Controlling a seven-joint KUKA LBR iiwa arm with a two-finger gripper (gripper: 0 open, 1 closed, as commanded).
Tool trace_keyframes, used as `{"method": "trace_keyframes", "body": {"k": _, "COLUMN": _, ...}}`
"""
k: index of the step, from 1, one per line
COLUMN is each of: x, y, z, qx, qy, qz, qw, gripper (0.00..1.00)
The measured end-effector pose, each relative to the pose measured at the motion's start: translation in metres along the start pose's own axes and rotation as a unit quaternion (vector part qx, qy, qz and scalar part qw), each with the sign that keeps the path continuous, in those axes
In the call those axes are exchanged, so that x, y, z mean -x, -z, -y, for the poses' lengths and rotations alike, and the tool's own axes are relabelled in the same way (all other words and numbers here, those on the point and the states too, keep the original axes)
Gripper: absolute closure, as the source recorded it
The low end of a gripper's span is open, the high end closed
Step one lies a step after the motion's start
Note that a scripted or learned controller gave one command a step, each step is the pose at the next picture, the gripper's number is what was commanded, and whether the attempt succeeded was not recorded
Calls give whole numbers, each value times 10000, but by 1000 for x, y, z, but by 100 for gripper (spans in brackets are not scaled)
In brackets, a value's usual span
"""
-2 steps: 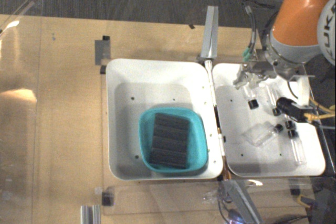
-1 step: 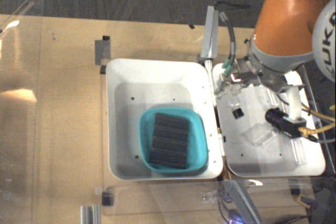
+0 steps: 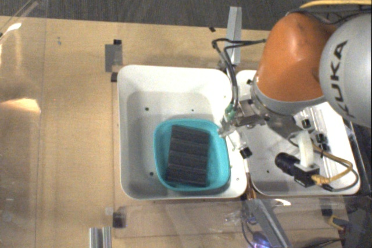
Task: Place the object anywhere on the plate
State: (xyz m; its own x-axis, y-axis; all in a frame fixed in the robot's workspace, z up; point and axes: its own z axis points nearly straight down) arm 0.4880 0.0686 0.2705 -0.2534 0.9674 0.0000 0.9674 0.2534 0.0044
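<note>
Glossy teal plastic plate (image 3: 218, 168), ribbed matt-black object (image 3: 188, 155)

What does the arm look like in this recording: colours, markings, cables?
The arm has a rounded orange band above the wrist and a grey shell bearing dark KUKA lettering. Black cables loop along its left side, and a yellow cable curls lower down. The gripper end is metallic grey with small black parts.

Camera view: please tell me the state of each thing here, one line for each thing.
Teal plate: lies flat in the left bin, carrying the dark block.
Dark ridged block: rests on the plate, flat, free of the gripper.
Left bin: holds the plate.
Arm: reaches over the wall between the bins.
</note>
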Motion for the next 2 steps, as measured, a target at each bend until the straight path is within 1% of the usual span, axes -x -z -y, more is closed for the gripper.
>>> {"method": "trace_keyframes", "body": {"k": 1, "x": 13, "y": -86, "z": -21, "qx": -2, "qy": 656, "qz": -1, "qw": 9978, "gripper": 100}}
{"method": "trace_keyframes", "body": {"k": 2, "x": 13, "y": -86, "z": -21, "qx": -2, "qy": 656, "qz": -2, "qw": 9978, "gripper": 0}}
